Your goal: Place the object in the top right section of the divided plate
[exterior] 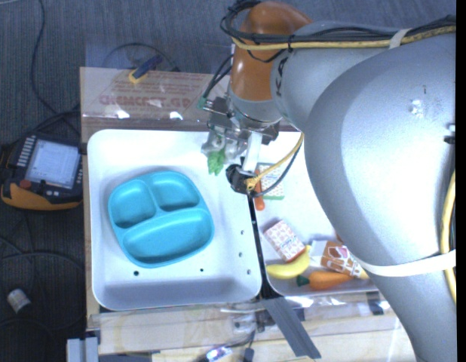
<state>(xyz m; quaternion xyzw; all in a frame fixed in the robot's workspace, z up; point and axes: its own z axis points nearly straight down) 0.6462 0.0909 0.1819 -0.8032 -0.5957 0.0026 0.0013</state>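
A dark grey carpet lies under the bench, with one orange and black control pad (38, 173) on the floor to the left. Two white bins sit side by side. The left bin (112, 277) holds one blue divided plate (159, 216) with three sections. The right bin (272, 281) holds one yellow banana (287, 268), one orange carrot (326, 280) and two small red and white packets (282, 238). One big grey arm (369, 157) reaches in from the right. Its gripper (222, 153) hangs over the far edge of the left bin, just past the plate's top right section. A small green object (215, 162) is pinched between its fingers.
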